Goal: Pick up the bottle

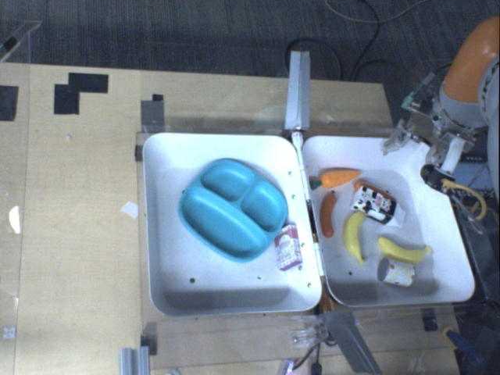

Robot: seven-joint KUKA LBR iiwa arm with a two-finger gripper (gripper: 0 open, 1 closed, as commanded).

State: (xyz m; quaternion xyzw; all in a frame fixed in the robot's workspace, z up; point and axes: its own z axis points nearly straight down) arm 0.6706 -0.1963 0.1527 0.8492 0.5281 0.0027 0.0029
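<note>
The bottle [288, 247] lies on its side in the left bin [164, 209], just beside the blue divided plate [233, 208] and near the wall between both bins. The right bin [457, 264] holds a carrot [340, 178], a sausage [327, 213], two bananas [355, 237], a small packet [373, 203] and a cup [396, 272]. The arm [469, 73] is at the right bin's far corner; whether its pincer is released or clenched I cannot tell.

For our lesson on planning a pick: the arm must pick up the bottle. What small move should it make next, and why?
Probably swing the pincer left, across the divider toward the left bin. The bottle lies there on its side beside the blue plate, near the divider, while the pincer sits at the right bin's far right corner, well away from it.
</note>
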